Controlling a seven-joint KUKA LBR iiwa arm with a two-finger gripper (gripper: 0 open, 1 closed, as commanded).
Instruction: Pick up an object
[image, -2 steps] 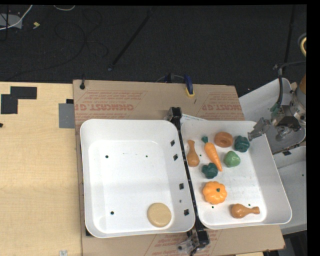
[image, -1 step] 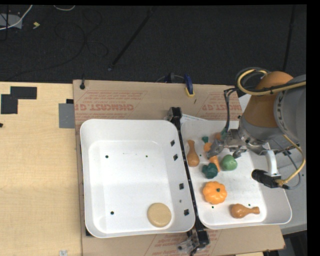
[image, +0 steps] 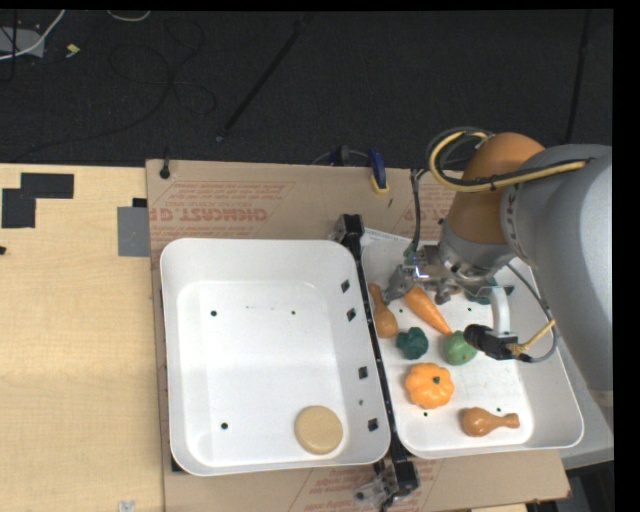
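Gripper (image: 425, 283) low over right bin (image: 570, 425), finger spread not discernible, its tip just at the thick end of the carrot (image: 428, 310); brown piece (image: 384, 318), dark green piece (image: 412, 343), green ball (image: 459, 348), pumpkin (image: 430, 386), drumstick (image: 486, 422) lie nearby; tan disc (image: 319, 429) in left bin (image: 190, 300).

The cardboard sheet (image: 255, 205) under the bins bears red print — upside down, not clearly legible.
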